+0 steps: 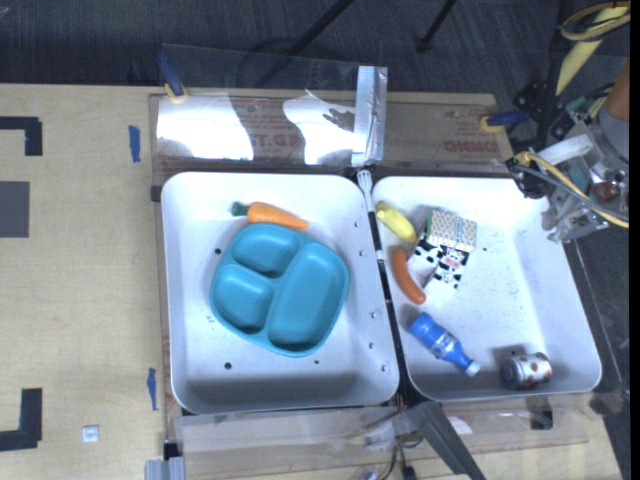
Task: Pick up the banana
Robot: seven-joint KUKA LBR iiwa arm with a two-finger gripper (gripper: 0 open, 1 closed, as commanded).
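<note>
— Nearest in the right bin (520, 288)?
— A small can (525, 368) in the front corner. Just left of it, a blue bottle (440, 341) lying aslant.
— And in the left bin (190, 268)?
— A blue divided plate (280, 288), filling the middle.
— Further back on the right?
— An orange sausage-shaped toy (408, 275) by the dividing wall, with a patterned box (445, 248) just beside it.
— Then the banana (395, 222)?
— Yes: small and yellow, lying in the right bin's far left corner, close against the dividing wall, just beyond the orange toy and near the box. Across the wall at about the same depth, a carrot (275, 214).
— Gripper (580, 208)?
— Out at the right bin's far right rim, well apart from the banana. Open or closed, cannot tell: too tangled with cables to read. Nothing seen held.
— So, probably still at the approach stage?
— Seemingly. Best to cross above the box, not through it. Line up across the banana's narrow width, not along its length. Come down with care for the wall on the left side. Close gently; likely to roll or slip on that curved skin. Lift straight up, clear of the orange toy.
</note>
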